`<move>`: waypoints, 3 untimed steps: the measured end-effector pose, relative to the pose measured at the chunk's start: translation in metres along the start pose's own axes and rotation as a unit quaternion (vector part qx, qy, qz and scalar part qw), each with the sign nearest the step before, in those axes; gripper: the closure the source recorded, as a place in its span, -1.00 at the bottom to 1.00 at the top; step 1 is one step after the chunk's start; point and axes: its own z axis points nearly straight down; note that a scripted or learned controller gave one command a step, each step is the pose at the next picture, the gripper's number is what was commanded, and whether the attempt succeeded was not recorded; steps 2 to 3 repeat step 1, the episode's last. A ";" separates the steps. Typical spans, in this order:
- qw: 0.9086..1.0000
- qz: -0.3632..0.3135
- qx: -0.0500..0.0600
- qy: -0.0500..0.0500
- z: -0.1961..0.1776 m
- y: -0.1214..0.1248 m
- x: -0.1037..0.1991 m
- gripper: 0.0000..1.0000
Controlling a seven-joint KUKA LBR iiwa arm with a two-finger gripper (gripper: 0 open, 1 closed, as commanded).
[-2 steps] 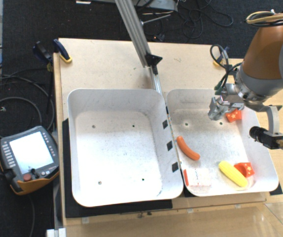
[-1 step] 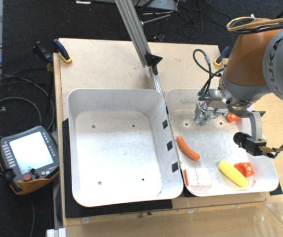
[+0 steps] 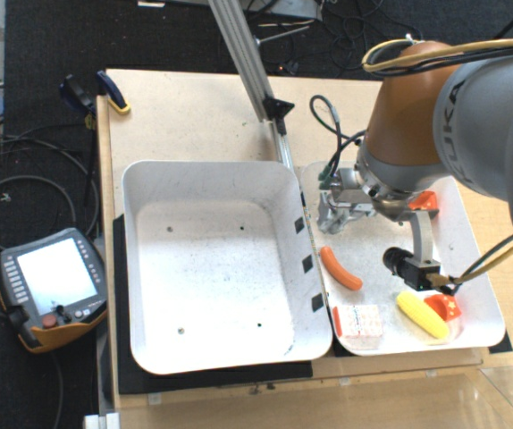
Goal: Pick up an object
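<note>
Orange sausage-shaped object [image 3: 340, 267] is lying slantwise in the right-hand bin [image 3: 373, 244], close to its left wall. Gripper [image 3: 332, 220] is hanging just beyond the object's upper end, apart from it; its grasp state cannot be determined. White carton [image 3: 359, 322] and yellow item [image 3: 422, 315] are resting nearby.

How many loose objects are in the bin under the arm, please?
5: orange sausage mid-bin; white box at front; yellow piece touching red piece; orange piece beside arm. More may be hidden.

Robot lab, teach pendant [image 3: 51, 286], floor cables [image 3: 11, 179]
</note>
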 end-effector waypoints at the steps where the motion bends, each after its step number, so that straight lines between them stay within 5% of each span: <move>1: 1.000 0.000 0.000 0.000 0.005 -0.011 0.048 1.00; 3: 1.000 0.000 0.000 0.000 0.005 -0.011 0.048 1.00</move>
